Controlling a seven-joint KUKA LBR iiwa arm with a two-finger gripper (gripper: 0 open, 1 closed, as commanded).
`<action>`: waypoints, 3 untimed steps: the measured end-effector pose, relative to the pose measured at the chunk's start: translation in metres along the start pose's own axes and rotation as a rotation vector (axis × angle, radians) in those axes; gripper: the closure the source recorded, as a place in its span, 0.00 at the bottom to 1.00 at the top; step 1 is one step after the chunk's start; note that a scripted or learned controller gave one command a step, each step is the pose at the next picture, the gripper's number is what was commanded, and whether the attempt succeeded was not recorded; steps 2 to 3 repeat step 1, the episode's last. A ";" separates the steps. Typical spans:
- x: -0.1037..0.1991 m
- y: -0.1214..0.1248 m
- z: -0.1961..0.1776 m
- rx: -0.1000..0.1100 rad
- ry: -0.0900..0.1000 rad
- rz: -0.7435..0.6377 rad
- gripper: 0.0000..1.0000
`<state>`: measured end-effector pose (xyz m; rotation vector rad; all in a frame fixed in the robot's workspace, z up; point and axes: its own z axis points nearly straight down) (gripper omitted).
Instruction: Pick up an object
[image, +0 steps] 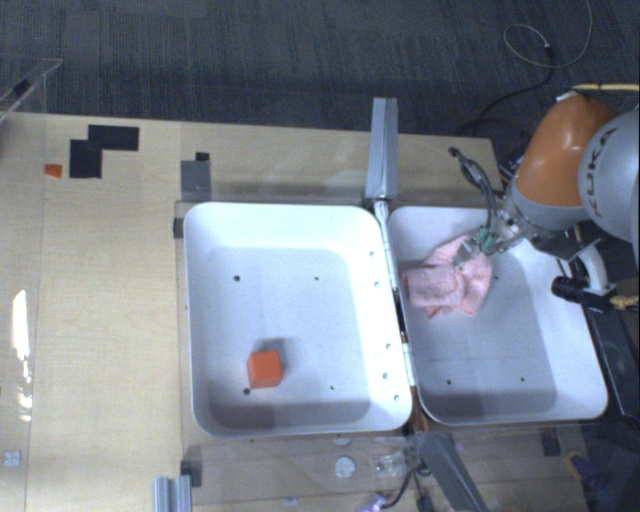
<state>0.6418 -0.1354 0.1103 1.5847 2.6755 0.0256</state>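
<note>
The arm (570, 170) reaches over the right bin's (520, 390) back edge, its gripper (490, 240) touching a pink cloth (450, 285); grip unclear. An orange cube (265, 369) sits near the left bin's (290, 240) front edge.

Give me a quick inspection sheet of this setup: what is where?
Surface: wooden bench bearing two white bins, left bin and right bin.
Job's things: orange block in the left bin, near its front; pink cloth in the right bin, by the left wall.
Clutter: black shapes and a small orange square at the bench's far left corner.
Gripper: gripper at the cloth's upper right edge; grip unclear.
Cables: thin loop of wire on the floor, upper right.
Surroundings: dark carpet behind the bench.
</note>
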 end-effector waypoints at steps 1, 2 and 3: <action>0.029 0.055 -0.131 0.018 0.013 -0.092 1.00; 0.029 0.055 -0.131 0.018 0.013 -0.092 1.00; 0.029 0.055 -0.131 0.018 0.013 -0.092 1.00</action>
